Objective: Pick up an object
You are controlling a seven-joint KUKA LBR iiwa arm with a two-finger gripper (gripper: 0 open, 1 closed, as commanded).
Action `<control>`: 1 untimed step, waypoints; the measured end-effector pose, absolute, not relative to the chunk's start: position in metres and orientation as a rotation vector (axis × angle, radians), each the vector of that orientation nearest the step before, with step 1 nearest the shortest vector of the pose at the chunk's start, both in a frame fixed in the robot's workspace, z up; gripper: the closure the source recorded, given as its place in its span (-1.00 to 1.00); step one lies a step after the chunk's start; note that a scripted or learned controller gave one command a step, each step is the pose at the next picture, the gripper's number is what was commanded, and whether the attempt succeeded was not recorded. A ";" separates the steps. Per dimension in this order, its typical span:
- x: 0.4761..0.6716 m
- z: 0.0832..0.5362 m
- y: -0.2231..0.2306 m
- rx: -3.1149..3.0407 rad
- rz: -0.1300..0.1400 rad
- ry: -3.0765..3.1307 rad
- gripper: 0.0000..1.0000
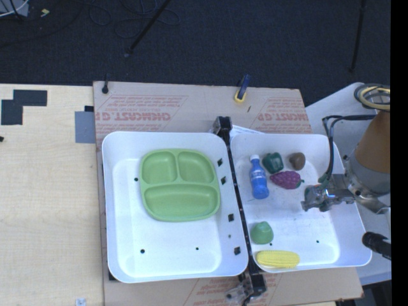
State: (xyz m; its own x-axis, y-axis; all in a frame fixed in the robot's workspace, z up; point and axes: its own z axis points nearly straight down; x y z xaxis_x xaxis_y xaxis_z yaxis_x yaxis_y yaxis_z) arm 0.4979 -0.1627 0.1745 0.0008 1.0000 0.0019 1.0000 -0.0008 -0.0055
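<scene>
gripper low over the right bin, can't tell whether it's parted or closed, nothing visibly in it, the purple fruit just off its tip, the bottle beyond, so a closing grab could nudge the fruit away.

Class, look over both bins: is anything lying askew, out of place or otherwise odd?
The yellow corn cob lies up on the near rim of the right bin rather than flat on its floor. The blue bottle lies on its side.
</scene>
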 end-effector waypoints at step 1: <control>0.498 0.211 -0.162 -2.217 0.003 -2.219 1.00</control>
State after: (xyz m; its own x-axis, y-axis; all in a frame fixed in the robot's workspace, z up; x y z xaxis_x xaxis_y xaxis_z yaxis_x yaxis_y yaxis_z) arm 0.4975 -0.1621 0.2107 -0.0007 1.0000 0.0018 1.0000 0.0007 -0.0048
